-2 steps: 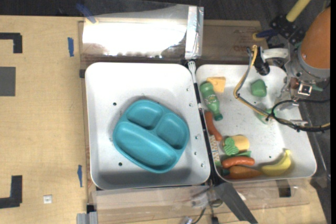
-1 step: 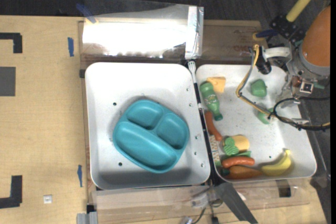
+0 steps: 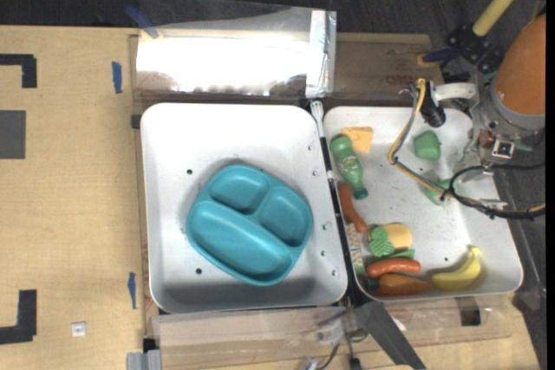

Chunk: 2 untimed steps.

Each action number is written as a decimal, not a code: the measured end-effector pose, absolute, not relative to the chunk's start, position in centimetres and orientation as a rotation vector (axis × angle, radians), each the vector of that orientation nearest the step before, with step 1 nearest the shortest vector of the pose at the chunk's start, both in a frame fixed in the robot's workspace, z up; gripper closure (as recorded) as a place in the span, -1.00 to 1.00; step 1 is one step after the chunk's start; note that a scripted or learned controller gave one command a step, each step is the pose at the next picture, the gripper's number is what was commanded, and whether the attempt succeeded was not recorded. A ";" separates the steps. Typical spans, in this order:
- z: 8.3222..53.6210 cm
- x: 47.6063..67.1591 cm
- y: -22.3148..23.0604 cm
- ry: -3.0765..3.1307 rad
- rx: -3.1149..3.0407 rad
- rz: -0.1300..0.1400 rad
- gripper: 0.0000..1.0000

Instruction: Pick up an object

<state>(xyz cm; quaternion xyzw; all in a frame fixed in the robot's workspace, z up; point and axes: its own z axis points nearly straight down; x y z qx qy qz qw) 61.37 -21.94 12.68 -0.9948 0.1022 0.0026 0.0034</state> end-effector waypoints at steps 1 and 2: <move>12.6 60.7 -22.0 0.311 -3.119 0.009 1.00; 12.6 60.3 -21.9 0.311 -3.120 0.010 1.00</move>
